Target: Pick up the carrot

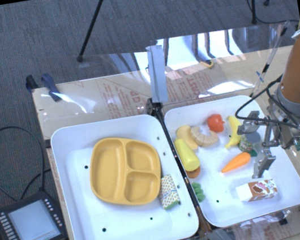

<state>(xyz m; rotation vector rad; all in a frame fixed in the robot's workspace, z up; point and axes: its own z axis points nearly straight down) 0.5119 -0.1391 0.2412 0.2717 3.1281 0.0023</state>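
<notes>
Gripper (263, 151) on our arm hangs over the right bin (224, 212), fingers spread apart with nothing between them. We've got the carrot (236, 162) lying in that bin just left of the gripper, between a banana (233, 132) and a milk carton (256, 190).

The carrot (237, 162) is a small orange toy with a dark green stub of top at its thick end. It lies flat on the white floor of the right-hand bin (224, 215), in the lower right part of the frame. Its body is tilted slightly: the pointed tip aims toward the lower left, the thick green-capped end toward the upper right. It rests free, with bare bin floor showing around its tip.
</notes>
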